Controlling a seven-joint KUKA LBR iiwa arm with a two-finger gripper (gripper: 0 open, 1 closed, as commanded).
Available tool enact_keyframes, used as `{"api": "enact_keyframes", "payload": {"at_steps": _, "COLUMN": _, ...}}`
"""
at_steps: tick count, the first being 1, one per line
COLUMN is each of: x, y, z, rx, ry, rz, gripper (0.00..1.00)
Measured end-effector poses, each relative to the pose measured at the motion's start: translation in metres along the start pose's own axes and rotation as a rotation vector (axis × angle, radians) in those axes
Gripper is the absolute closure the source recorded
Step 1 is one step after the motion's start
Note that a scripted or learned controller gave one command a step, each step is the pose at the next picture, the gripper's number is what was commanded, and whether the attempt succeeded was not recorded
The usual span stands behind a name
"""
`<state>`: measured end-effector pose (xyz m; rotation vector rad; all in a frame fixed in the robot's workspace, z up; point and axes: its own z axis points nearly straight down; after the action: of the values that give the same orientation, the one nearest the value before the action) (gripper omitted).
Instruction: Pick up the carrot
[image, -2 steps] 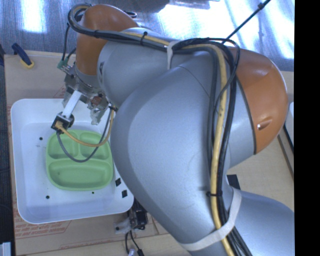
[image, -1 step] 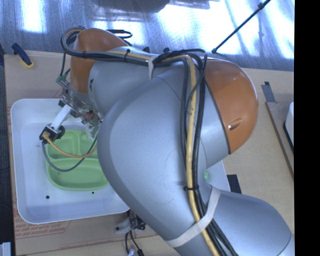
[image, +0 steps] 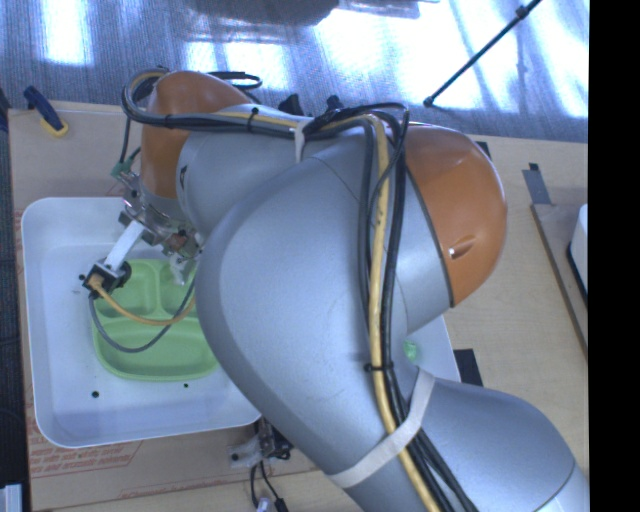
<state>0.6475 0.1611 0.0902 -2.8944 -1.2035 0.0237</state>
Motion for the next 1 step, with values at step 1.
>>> {"api": "enact_keyframes", "payload": {"at_steps": 1, "x": -0.0295, "y": 0.0261, "z": -0.1588, "rx": -0.013, "ry": 0.016, "rz": 0.031, "gripper": 0.00}}
